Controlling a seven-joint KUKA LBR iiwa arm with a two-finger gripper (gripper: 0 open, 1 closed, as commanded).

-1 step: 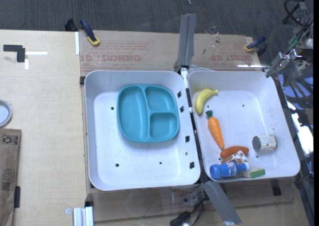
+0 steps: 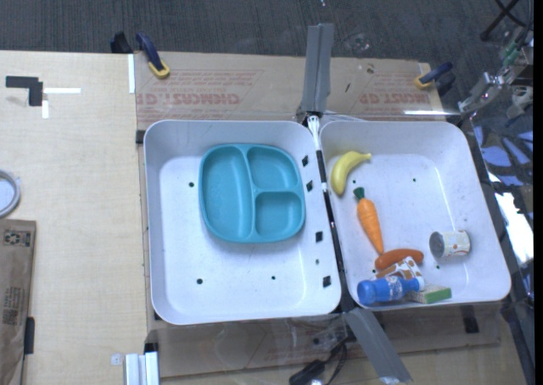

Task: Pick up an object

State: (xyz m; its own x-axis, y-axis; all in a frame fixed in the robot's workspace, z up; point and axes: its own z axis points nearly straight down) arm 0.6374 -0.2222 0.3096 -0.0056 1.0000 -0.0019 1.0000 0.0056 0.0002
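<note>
Two shallow white plastic bins sit side by side on a pale wooden bench [image 2: 76,205]: the left bin [image 2: 170,290] carries a turquoise three-compartment plastic plate [image 2: 252,192], while the right bin [image 2: 458,154] holds a yellow toy banana [image 2: 346,169], an orange toy carrot [image 2: 369,220], a blue bottle [image 2: 383,290] and a small white cup on its side [image 2: 450,244]. The state of the jaws cannot be told. A grasp may well fail among the bottle's close-packed neighbours near the front wall, where crowding could block or deflect a descent.
</note>
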